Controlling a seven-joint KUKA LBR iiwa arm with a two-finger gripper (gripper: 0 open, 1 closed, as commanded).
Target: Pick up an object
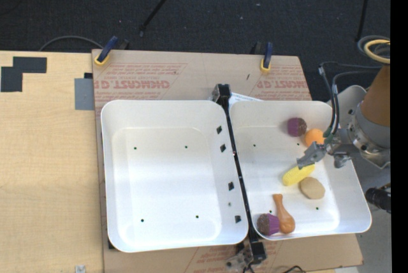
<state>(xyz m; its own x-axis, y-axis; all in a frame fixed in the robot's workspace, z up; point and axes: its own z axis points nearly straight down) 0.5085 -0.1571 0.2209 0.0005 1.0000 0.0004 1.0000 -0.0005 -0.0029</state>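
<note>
Lying slantwise, yellow banana-shaped toy [298, 175], smooth, curved.

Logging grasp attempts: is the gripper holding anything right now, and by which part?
Cannot be told. The gripper sits low over the right bin, just above the yellow object, beside the orange ball.

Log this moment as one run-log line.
pincer low in right bin | over yellow object | grasp: unconfirmed | orange ball beside | left bin

Bench [44, 157] bears cardboard sheet [191, 74] and two bins [111, 138].
</note>
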